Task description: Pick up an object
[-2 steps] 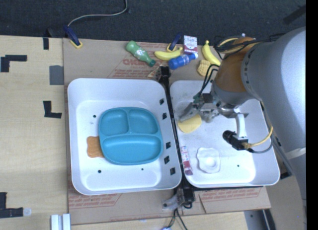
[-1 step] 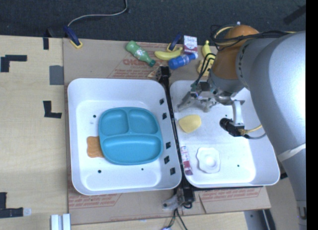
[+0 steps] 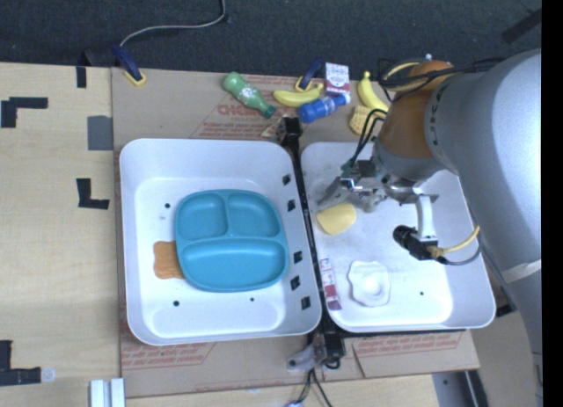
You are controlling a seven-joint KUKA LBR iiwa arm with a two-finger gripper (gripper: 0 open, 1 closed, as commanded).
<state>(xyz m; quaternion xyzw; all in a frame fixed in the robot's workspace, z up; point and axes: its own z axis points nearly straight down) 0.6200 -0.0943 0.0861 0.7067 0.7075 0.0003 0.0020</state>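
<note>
In the right bin (image 3: 440, 308) lie a pale yellow rounded object (image 3: 336, 218) and a white lidded cup (image 3: 369, 281). My gripper (image 3: 345, 191) hangs low over the bin's upper left part, just above and beside the yellow object. The fingers look spread, one pointing left toward the bin divider, and nothing shows between them. A blue divided plate (image 3: 231, 239) fills the middle of the left bin (image 3: 149, 177), with an orange-tan piece (image 3: 164, 260) tucked under its left edge.
Behind the bins on the cardboard lie a green bottle (image 3: 247, 94), a yellow banana (image 3: 296, 95), a blue bottle (image 3: 318, 110), a small carton (image 3: 337, 76) and another banana (image 3: 370, 94). A small red-labelled packet (image 3: 327, 282) lies along the right bin's left wall. The arm's body covers the right side.
</note>
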